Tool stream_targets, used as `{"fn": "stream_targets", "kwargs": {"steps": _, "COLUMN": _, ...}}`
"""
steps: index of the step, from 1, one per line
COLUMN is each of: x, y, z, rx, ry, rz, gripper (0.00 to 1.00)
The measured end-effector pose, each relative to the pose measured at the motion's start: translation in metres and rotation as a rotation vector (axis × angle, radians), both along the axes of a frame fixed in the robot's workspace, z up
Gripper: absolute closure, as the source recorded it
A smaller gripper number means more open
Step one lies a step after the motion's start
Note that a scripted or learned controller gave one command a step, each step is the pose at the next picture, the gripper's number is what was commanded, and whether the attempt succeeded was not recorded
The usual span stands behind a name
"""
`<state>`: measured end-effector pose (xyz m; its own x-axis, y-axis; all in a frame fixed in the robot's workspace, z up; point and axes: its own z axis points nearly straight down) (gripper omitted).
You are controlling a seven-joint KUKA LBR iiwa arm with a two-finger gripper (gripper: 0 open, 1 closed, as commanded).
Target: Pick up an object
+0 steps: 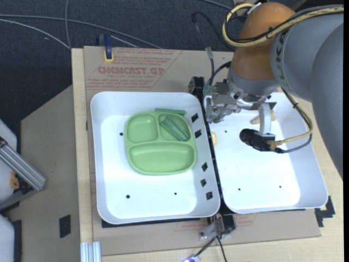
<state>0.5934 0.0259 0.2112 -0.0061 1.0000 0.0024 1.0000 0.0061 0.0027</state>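
Grey two-finger gripper low at right white bin's far-left corner, grip unreadable; green divided plastic plate centred in left white bin.

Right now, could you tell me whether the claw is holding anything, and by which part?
It cannot be told. The claw sits low at the right bin's left edge, its tips hidden under the wrist. The green plate lies apart in the left bin.

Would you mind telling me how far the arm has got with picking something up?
Nothing looks picked yet. The green divided plate lies flat in the left bin, with a darker green piece resting in its upper right compartment. In hand: the gripper hangs low at the upper left corner of the right bin, near the divider. Left: a grasp and a lift.
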Motion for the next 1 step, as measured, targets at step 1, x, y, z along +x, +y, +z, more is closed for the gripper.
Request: {"fn": "stream_targets", "kwargs": {"steps": 1, "x": 0.0135, "y": 0.0479, "z": 0.0119, "rx": 0.0, "ry": 0.0, "rz": -0.001, "gripper": 1.0}}
